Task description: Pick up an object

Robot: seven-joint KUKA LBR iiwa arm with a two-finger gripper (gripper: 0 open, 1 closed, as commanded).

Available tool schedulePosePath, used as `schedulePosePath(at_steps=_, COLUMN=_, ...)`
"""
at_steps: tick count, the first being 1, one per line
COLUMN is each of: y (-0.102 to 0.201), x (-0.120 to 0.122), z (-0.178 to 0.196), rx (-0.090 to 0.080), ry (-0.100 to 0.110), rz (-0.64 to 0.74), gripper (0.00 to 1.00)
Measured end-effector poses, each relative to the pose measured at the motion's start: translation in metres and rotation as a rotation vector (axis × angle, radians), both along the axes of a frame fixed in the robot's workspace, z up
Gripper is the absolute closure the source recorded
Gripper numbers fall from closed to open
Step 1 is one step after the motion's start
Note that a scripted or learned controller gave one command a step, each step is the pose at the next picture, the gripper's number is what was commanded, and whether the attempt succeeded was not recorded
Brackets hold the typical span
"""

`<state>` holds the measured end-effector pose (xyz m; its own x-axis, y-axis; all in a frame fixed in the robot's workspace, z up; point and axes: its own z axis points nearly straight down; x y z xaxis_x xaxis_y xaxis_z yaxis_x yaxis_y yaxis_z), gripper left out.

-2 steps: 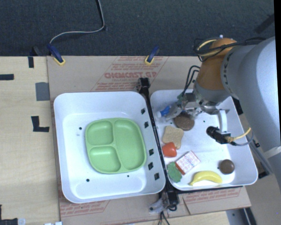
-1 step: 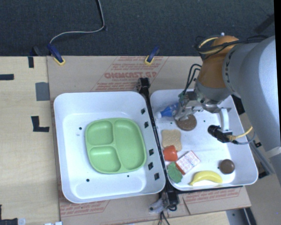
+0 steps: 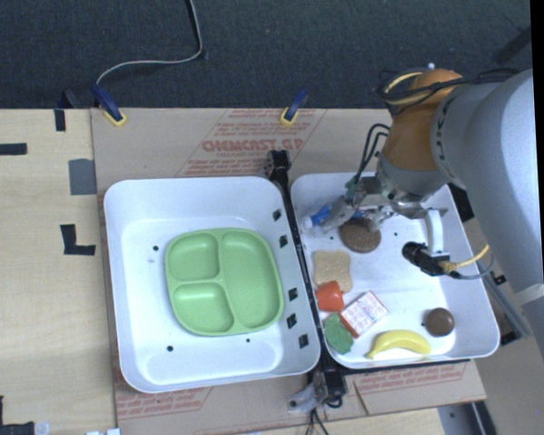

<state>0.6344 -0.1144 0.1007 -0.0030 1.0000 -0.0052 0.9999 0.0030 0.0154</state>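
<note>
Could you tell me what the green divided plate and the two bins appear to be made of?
The green divided plate looks like moulded plastic: uniform matte colour, rounded compartment ridges. The left bin and right bin seem to be smooth white plastic with soft, rounded rims, though coated metal cannot be excluded.

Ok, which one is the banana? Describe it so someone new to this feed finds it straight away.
Look at the right-hand bin, the one the arm reaches into, and go to its near edge, the bottom of the picture. The banana lies there, between a green piece and a dark brown round thing. It is the only yellow, curved thing in the bin.
</note>
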Motion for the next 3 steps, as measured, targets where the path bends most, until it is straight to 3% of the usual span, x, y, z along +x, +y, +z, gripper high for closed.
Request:
schedulePosePath(at_steps=1, y=0.001, x=0.006, z=-0.011, rx=0.001, ry=0.008, rz=-0.003, gripper=0.00)
schedulePosePath(at_steps=2, y=0.003, x=0.028, z=-0.013, rx=-0.002, ry=0.045, rz=-0.003, gripper=0.00)
schedulePosePath(at_steps=3, y=0.000, x=0.020, z=-0.012, rx=0.003, ry=0.017, rz=-0.001, gripper=0.00)
